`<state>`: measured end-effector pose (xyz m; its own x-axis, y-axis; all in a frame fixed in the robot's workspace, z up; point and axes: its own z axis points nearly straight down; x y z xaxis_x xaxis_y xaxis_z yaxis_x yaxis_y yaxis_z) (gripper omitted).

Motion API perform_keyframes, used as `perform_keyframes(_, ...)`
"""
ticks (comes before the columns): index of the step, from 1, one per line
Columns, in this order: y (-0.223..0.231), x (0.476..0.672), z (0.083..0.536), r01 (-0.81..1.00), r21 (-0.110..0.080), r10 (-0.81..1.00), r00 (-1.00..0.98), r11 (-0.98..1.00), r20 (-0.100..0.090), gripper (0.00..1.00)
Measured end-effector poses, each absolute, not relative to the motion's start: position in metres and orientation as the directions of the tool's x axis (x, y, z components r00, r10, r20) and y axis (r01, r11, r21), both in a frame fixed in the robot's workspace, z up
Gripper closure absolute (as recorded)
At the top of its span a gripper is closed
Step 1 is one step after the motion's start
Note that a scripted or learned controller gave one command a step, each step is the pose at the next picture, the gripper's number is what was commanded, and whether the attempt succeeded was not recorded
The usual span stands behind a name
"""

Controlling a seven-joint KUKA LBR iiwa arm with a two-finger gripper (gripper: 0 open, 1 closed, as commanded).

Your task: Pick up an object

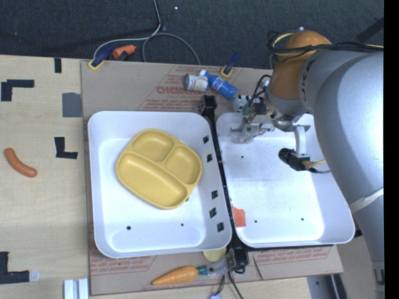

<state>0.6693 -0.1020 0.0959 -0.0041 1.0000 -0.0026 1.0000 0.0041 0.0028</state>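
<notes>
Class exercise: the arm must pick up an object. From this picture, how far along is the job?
Done: nothing appears lifted. In hand: the gripper sits low at the right white bin's far-left corner. Left: a grasp; the yellow divided plastic plate lies flat in the left white bin.

A robotics lab — white bins (103, 167) clamped on a cardboard-covered bench (149, 86), cables trailing.

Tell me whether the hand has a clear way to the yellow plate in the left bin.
Probably yes: the yellow plate lies uncovered, alone in the left bin. The hand sits over the right bin, across only the low divider.
</notes>
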Motion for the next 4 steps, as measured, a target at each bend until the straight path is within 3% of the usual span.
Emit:
perform_keyframes(1, -0.102, 0.669, 0.095, 1.0, 0.002, 1.0, -0.004, 0.004, -0.004, 0.0)
perform_keyframes(2, -0.099, 0.668, 0.085, 1.0, 0.0, 1.0, -0.001, 0.001, -0.002, 0.0)
perform_keyframes(3, -0.097, 0.631, 0.087, 1.0, 0.004, 1.0, 0.0, 0.0, -0.002, 0.0)
perform_keyframes(4, -0.094, 0.67, 0.085, 1.0, 0.0, 1.0, -0.003, 0.003, -0.001, 0.0)
